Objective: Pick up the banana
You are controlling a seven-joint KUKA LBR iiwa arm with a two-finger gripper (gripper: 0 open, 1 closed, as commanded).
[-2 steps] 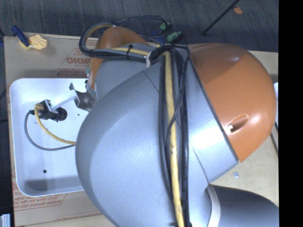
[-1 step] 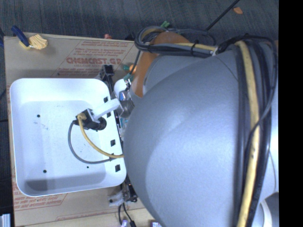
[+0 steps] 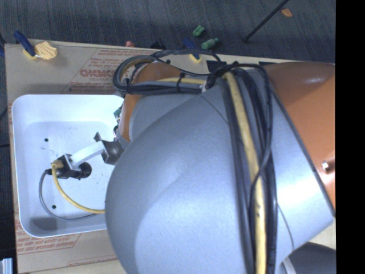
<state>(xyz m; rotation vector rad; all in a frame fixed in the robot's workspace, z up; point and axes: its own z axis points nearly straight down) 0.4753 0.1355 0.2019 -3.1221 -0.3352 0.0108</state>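
From here the arm [image 3: 228, 181] looms over the left bin [image 3: 23, 153]; the tool's grip I cannot tell, though a banana, soft and light, wants holding mid-body.

Floor [image 3: 85, 10] at the top of the view is dark grey-blue carpet with a fine ribbed weave; light is dim there, brighter over the bench; the bench top [image 3: 74, 67] is covered in tan cardboard with red printing; a blue-and-yellow clamp [image 3: 35, 48] sits at its far left corner, another blue clamp [image 3: 190, 45] on the far edge; two small green pieces [image 3: 204, 37] lie on the carpet just beyond; a thin dark stand leg [image 3: 274, 13] runs diagonally across the carpet at upper right, with a small orange scrap [image 3: 286, 13] beside it.
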